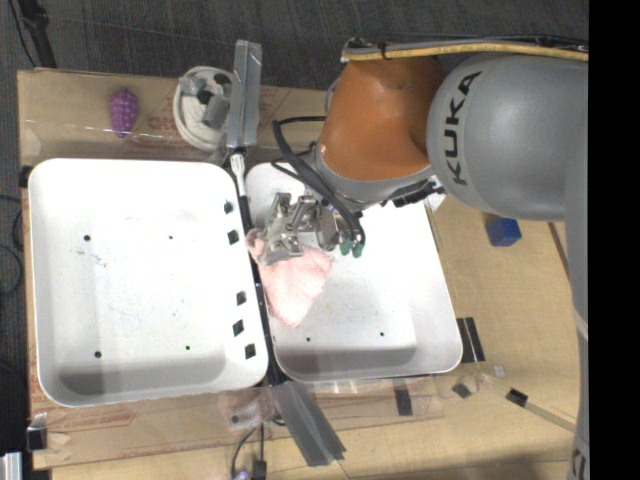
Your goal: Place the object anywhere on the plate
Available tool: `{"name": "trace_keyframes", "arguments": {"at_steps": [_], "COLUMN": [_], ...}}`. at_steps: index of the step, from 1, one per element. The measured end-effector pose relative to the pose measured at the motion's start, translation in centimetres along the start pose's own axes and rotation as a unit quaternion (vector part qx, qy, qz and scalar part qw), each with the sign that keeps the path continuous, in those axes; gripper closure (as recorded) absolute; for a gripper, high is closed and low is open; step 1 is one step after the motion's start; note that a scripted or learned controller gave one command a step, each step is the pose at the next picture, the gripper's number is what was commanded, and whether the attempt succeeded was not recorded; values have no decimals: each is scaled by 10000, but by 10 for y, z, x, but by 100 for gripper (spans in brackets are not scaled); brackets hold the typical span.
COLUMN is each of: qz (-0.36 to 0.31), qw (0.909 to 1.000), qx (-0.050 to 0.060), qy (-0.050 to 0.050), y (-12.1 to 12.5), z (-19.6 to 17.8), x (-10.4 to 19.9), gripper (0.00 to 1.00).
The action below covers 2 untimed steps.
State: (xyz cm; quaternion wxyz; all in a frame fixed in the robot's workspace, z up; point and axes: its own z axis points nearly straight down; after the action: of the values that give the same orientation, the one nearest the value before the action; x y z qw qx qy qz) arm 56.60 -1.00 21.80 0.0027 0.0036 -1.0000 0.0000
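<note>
Camera view: the gripper (300, 226) hangs low over the right bin (420, 308), at its left wall. The pink plate (297, 278) lies just nearer, partly beneath it. Whether anything sits between the fingers, spread or pressed together, I cannot tell. The purple object (123, 111) rests on the desk (70, 108), far left.

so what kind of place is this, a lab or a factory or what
Most likely a robotics lab test bench, not a factory line. A KUKA arm reaches over two shallow white bins on a taped wooden bench, with loose cables and a small purple object lying beside the bins.
</note>
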Motion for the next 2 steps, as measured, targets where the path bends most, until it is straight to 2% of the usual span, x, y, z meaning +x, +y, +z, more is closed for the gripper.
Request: {"name": "trace_keyframes", "arguments": {"at_steps": [1,2], "qz": [-10,-27], "qw": [10000,10000], "qx": [3,6], "qy": [-2,0], "y": [40,94], "z": [5,-5], "x": [21,38], "gripper": [100,100]}}
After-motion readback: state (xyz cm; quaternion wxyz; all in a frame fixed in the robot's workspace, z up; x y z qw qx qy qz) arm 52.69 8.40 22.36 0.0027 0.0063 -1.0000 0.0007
